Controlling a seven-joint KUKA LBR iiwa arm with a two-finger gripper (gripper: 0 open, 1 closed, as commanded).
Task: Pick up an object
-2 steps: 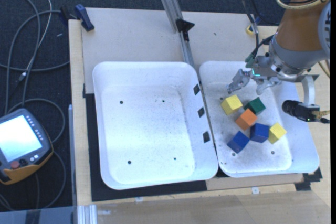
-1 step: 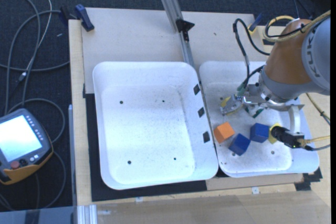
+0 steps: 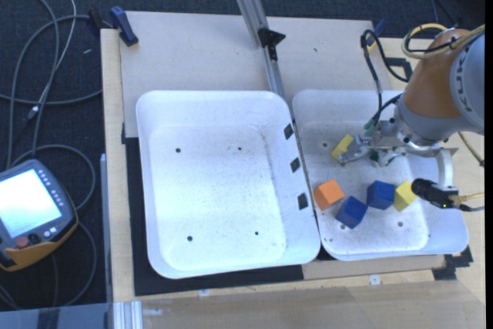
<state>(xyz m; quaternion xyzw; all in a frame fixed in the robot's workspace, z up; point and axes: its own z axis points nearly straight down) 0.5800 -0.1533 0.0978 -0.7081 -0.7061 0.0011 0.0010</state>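
Gripper (image 3: pixel 368 152) sits low in the right bin (image 3: pixel 362 243), reaching in from the right, its tip just beside a yellow block (image 3: pixel 342 147) near the bin's middle; whether the pincer is apart, together or clamped on anything I cannot tell from here. Other candidates lie loose on the bin floor nearer the front: an orange cube (image 3: pixel 330 193), two blue cubes (image 3: pixel 352 211) (image 3: pixel 380 195) and a second yellow cube (image 3: pixel 404 195), while the left bin (image 3: pixel 154 115) has nothing in it. My read: nothing is visibly lifted, so the pick itself is not yet done — grasp and raise remain.
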